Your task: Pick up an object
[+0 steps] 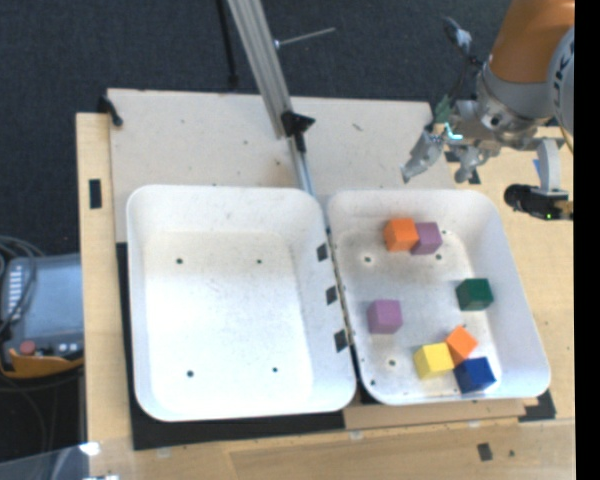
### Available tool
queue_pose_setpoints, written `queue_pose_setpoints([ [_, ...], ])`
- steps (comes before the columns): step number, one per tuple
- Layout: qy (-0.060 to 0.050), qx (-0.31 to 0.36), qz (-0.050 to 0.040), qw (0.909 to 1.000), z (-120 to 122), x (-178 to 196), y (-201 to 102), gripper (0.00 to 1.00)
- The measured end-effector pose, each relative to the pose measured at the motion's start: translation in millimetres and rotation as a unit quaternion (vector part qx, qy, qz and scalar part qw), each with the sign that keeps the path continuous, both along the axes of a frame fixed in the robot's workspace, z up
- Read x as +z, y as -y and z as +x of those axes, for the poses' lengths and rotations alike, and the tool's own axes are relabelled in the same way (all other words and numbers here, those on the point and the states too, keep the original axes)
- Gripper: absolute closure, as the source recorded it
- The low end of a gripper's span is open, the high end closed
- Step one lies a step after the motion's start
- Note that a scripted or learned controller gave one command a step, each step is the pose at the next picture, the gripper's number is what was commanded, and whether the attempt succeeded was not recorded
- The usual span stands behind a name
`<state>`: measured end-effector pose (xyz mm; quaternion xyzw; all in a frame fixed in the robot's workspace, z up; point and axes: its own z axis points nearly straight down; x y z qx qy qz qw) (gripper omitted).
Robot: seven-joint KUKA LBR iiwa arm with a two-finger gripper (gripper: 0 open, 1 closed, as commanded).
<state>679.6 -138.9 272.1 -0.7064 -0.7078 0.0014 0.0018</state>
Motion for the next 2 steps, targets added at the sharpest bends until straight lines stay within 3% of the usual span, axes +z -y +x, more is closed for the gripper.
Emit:
queue_pose_setpoints([
  [1,0.002,0.001,-0.0020,1.0000,1,4,1,0.00],
  [2,0.001,-0.001,-0.0017,1.0000,0,-39,6,0.00],
])
